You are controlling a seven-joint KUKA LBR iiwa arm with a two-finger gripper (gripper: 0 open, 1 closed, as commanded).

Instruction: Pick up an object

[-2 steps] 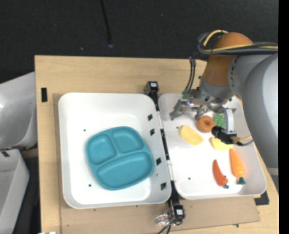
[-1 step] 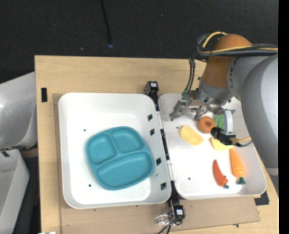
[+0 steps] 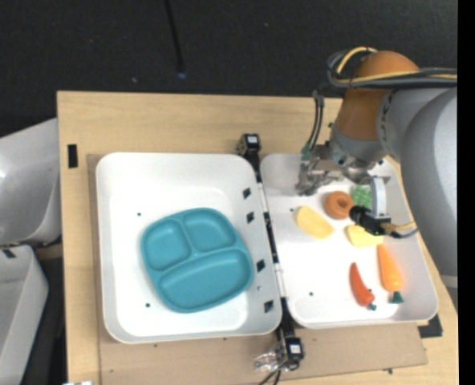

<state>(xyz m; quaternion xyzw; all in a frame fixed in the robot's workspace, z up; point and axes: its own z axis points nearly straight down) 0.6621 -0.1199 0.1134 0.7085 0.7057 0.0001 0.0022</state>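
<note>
Reaching in from the right, the arm (image 3: 374,107) hangs its tool (image 3: 343,181), finger state unclear, over the right bin (image 3: 334,311).

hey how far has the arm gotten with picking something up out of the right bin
Done: the arm is over the right bin, with its gripper low near the far left corner. In hand: nothing shows between the fingers. Left: the yellow piece, orange ring, red pepper and carrot all lie on the bin floor, so the grasp and lift remain.
</note>
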